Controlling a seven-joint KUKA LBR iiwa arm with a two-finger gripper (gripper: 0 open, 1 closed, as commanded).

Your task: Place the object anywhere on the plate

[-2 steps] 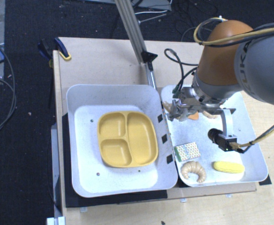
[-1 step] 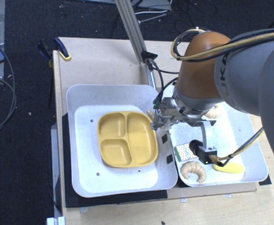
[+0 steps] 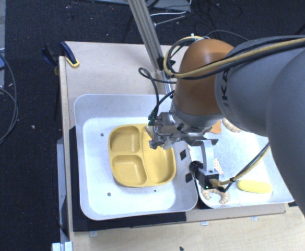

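The loose things that could go on the plate all lie in the right bin (image 3: 278,195), and which of them is meant cannot be told. The plainest is a yellow piece (image 3: 254,186), pale, smooth and oblong, lying flat near the bin's front edge. Just left of it, at the bin's front left corner, is a curled item (image 3: 215,194), small, whitish with orange-pink marks, too small to make out further. A peach item (image 3: 230,125) peeps out farther back in the same bin, mostly hidden behind the arm (image 3: 278,88). The left bin (image 3: 90,156) holds the plate (image 3: 142,156), a yellow rounded-square dish lying flat about mid-bin, split into three wells: two small ones on its left side, one behind the other, and one long one down its right side. The two bins sit side by side, touching, on a tan bench (image 3: 110,67). The arm comes in from the right, thick and grey, with its orange band bulging over the seam between the bins; cables loop around it and trail down into the right bin. Below the band the wrist points down and to the left, so the gripper (image 3: 160,136) hangs over the plate's back right edge. Whether it is spread or pressed together cannot be told, nor whether anything is pinched in it.
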